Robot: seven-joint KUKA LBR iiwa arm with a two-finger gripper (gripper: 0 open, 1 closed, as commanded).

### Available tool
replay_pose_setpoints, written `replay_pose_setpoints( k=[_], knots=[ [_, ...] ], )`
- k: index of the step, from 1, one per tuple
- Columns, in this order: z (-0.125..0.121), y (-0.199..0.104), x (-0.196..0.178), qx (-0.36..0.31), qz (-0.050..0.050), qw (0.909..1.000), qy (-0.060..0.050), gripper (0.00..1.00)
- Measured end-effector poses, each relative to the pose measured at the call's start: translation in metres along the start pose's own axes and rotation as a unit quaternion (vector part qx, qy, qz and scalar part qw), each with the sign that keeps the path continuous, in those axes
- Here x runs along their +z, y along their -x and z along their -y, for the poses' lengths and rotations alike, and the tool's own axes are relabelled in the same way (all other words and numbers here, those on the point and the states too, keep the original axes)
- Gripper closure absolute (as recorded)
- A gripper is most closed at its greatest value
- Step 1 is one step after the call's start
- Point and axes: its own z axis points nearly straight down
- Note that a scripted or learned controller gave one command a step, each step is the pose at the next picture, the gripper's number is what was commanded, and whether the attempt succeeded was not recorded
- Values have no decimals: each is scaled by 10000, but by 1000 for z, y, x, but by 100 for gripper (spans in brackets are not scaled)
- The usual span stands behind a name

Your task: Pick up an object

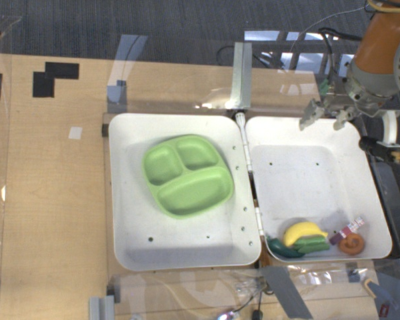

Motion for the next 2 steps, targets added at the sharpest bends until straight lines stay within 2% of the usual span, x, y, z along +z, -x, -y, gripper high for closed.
replay_pose_setpoints(
  k=[1, 2],
  knots=[
    [4, -33, 113, 1187, -2, 9929, 8, 0],
    [-7, -55, 120, 2200, 24, 9755, -29, 0]
  ],
)
